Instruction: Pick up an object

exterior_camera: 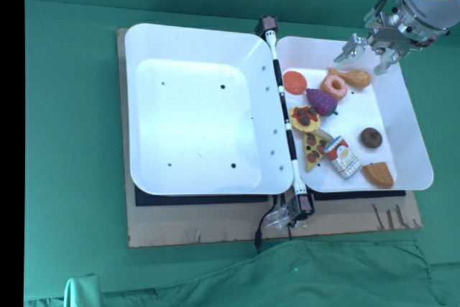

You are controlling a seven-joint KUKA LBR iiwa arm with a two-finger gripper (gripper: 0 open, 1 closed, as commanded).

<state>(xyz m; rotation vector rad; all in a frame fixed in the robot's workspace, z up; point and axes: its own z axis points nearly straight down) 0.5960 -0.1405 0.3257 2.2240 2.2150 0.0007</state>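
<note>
My gripper (369,54) hangs open above the far edge of the right bin (410,127), with nothing between its fingers. Just below it lies an orange chicken drumstick (353,77), with a pink-iced donut (333,86) to its left. Further left and nearer sit a red tomato slice (294,82) and a purple bunch of grapes (320,102). Toward the front lie a small round pizza (305,118), a pizza slice (313,147), a small red-and-white carton (343,157), a brown chocolate donut (371,137) and an orange waffle wedge (379,173).
The left bin (201,118) holds only a few dark specks. A black-and-white divider bar (282,108) runs between the bins. Both bins rest on a cardboard sheet (215,230) over green cloth.
</note>
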